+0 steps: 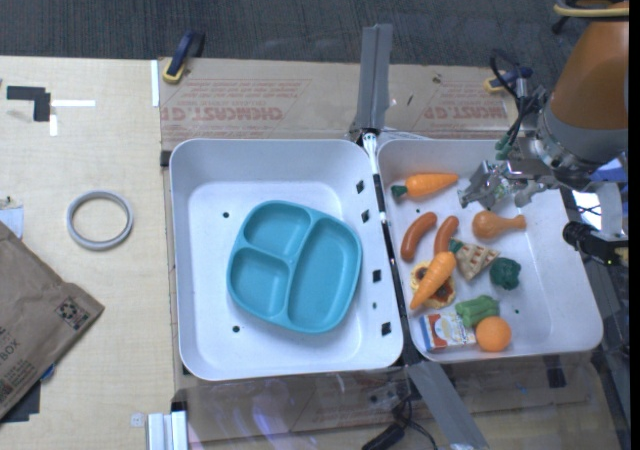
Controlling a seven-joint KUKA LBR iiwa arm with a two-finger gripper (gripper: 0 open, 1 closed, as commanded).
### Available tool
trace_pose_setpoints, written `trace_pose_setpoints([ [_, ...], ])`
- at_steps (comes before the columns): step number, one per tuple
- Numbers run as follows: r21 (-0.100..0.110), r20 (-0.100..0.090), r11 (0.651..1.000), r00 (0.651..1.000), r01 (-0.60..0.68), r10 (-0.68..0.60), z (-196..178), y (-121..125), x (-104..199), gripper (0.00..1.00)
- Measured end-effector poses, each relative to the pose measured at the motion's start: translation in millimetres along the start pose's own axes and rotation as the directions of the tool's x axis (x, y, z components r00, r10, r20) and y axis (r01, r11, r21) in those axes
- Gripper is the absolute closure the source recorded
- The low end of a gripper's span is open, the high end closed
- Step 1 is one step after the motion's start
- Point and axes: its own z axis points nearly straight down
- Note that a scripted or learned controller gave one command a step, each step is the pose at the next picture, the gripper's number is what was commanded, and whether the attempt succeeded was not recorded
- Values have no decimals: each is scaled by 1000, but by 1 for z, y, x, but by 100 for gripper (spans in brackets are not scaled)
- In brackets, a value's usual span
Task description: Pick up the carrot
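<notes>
The carrot (428,184) lay near the right bin's (575,333) far left corner, just left of my gripper (490,186), which hung empty; I could not tell its state. I judged that closing off-centre might roll it toward the far wall or nudge the sausages (418,235); open floor lay between us.

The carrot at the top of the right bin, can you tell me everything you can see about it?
The carrot is a small toy, smooth like plastic, bright orange with a little green leafy end. It lies flat on the white floor of the right bin, near the back wall, with the green end pointing toward the divider and the orange end toward the gripper. Nothing seems to touch it: the sausages lie just below it with a small gap, and the gripper hangs off to its right.
</notes>
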Motion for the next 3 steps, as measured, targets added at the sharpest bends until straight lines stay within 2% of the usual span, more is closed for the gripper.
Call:
trace_pose_setpoints([
  [1,-2,0,996,996,92,-92,118,-4,18,0],
  [2,-2,0,974,974,227,-227,118,-35,27,0],
  [3,-3,-1,975,975,224,-224,109,-34,26,100],
])
